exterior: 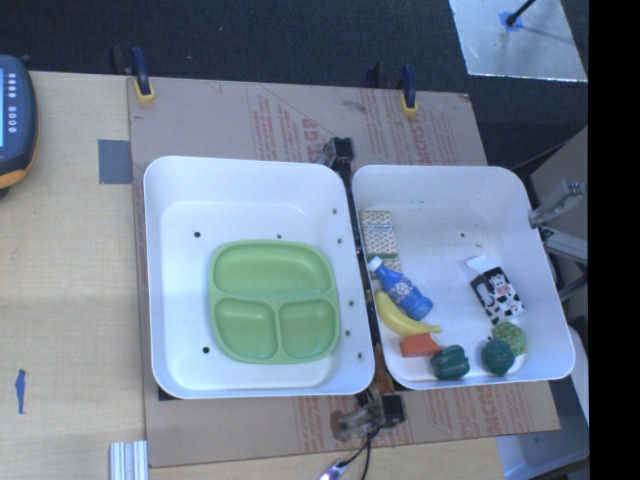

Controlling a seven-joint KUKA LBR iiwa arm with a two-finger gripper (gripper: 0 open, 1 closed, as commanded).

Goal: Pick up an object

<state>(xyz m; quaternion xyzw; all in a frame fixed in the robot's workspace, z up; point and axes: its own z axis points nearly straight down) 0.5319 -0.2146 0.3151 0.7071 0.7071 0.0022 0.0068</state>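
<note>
The right bin holds several small objects. Along its left wall lies a patterned carton, below it a blue bottle, a yellow banana and an orange block. A green pepper and two green vegetable pieces sit near the front wall. A black-and-white cow-patterned carton lies toward the right. The left bin holds a green divided plate.
Both bins rest on a brown cardboard sheet held by blue clamps at the back. A blue and orange device sits at the far left of the wooden bench. Grey metal parts show at the right bin's far edge.
</note>
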